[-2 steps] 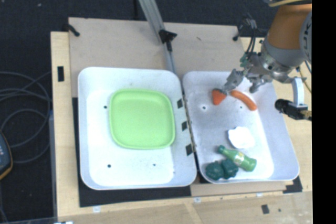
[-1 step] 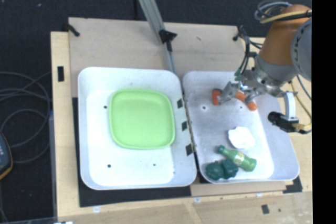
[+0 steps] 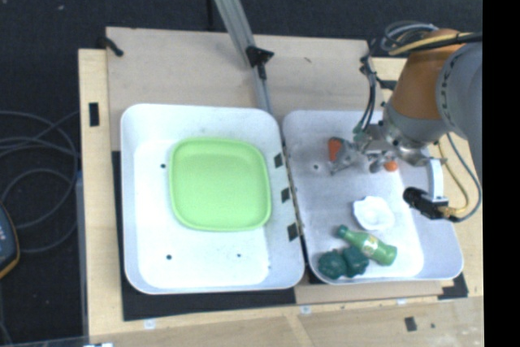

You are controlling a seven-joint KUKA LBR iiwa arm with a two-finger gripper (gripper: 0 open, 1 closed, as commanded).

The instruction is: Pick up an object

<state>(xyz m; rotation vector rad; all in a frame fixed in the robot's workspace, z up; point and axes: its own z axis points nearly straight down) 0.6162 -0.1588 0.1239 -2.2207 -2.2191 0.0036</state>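
While the fingers (image 3: 355, 158) hang low in the right bin (image 3: 313, 134), spread and gripping nothing, a small orange object (image 3: 335, 147) lies just beside them on the bin's floor. Approach step, likely. Next move calls for centring over the orange object, then closing. White cup (image 3: 374, 213) and green bottle (image 3: 367, 245) sit below the fingers.

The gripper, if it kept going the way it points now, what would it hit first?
The gripper reaches leftward and down in the right bin. Going on, it would probably meet the small orange object just beside its tip, or else the bin floor; depth is unclear from above.
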